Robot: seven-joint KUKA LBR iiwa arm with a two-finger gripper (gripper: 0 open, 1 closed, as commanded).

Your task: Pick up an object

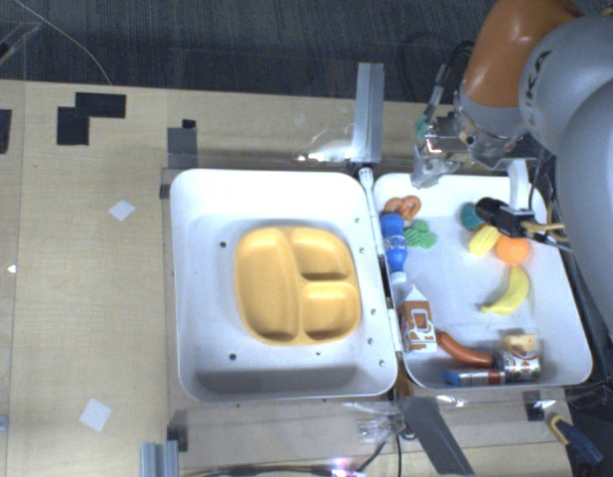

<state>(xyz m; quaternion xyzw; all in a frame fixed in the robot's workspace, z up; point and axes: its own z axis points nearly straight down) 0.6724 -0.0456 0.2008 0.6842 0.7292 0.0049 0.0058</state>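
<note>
My gripper [426,170] hangs over the far left corner of the right bin [574,311], holding nothing that I can see. Just below it lies a brown pretzel [403,207]. A blue bottle [391,238] rests along the bin's left wall, with a green toy [419,234] beside it. Further right are a yellow lemon [483,240], an orange [513,250] and a banana [510,292]. Near the front lie a white carton with a brown label [415,322], a red sausage [459,347], a can [520,367] and a blue marker [453,377].
The left bin [192,266] holds a yellow divided tray [294,284]. A metal post [369,112] stands behind the seam between the bins. The grey arm with its orange band [510,38] fills the upper right.
</note>
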